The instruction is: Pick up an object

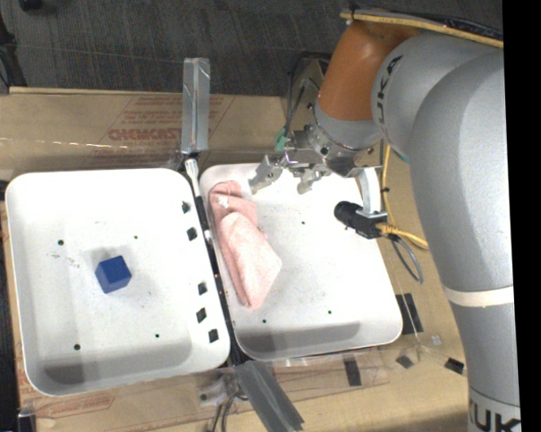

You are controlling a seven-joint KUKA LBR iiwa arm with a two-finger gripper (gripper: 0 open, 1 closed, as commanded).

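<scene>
The light is bright and even, coming from overhead, so both white bins (40, 265) nearly blow out and lose surface detail. Soft grey shadows pool along their near inner walls. The arm's grey casing (470, 175) carries a broad, smooth sheen (no hard glare). The floor beyond the desk's (69, 121) far edge stays dim. Focus is slightly soft and grainy throughout.

Dark grey carpet floor (155, 37) lies beyond the surface (88, 129), which is covered in brown cardboard with red print.
</scene>
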